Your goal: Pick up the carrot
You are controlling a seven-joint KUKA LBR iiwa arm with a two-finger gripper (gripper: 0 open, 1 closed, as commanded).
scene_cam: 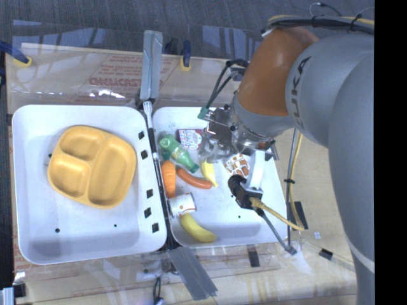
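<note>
While the carrot [168,178] lies in the right bin [219,230] hard against the divider, with an orange-red pepper [194,179] just beside it, the tool [213,146], state not discernible, should shift left and descend squarely over it, clear of the neighbours.

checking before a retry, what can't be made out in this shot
- Tool, camera view: the wrist covers its fingers, so their state is unclear.
- Right bin: its far right part is hidden under the arm.
- Carrot: which of two orange pieces it is stays unclear; the other lies beside it.
- Packet: print too small to read.
</note>
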